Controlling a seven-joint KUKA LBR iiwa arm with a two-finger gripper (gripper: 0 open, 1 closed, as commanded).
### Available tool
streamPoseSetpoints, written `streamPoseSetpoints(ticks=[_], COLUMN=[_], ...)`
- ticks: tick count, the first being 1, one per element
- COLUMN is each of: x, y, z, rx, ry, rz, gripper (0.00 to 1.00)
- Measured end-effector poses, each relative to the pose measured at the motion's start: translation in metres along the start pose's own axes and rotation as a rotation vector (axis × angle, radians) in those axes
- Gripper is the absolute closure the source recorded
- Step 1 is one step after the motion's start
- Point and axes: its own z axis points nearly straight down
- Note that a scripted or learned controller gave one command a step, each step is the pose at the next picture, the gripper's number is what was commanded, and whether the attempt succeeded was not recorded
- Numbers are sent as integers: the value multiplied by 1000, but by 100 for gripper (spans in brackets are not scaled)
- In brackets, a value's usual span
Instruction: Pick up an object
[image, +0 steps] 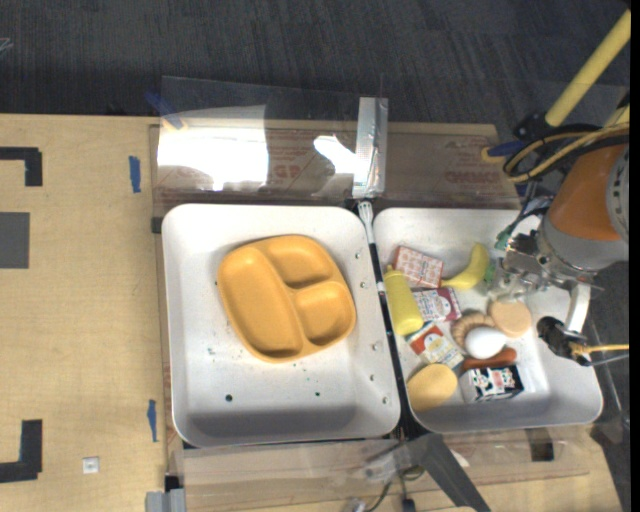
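While the black-and-white printed carton and white egg lie nearest in the right white bin, the gripper hangs just above the round tan cookie; its grip state I cannot tell. Descending squarely there seems best, avoiding the yellow banana beyond.

Bright, even light falls from overhead, and shadows stay soft and short. Strong white glare washes out the clear plastic sheet behind the bins, hiding its surface. The left bin shows a mild sheen, and the orange divided plate carries gentle highlights. The picture is slightly soft and grainy; small print on the packets is unreadable.
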Motion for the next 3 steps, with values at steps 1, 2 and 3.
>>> streamPoseSetpoints(ticks=[1, 2, 3], x=[35, 9, 2], y=[-25, -98, -103], z=[-140, -227, -205], rx=[11, 20, 27], ry=[4, 0, 0], rz=[-61, 105, 20], gripper=[100, 100, 100])
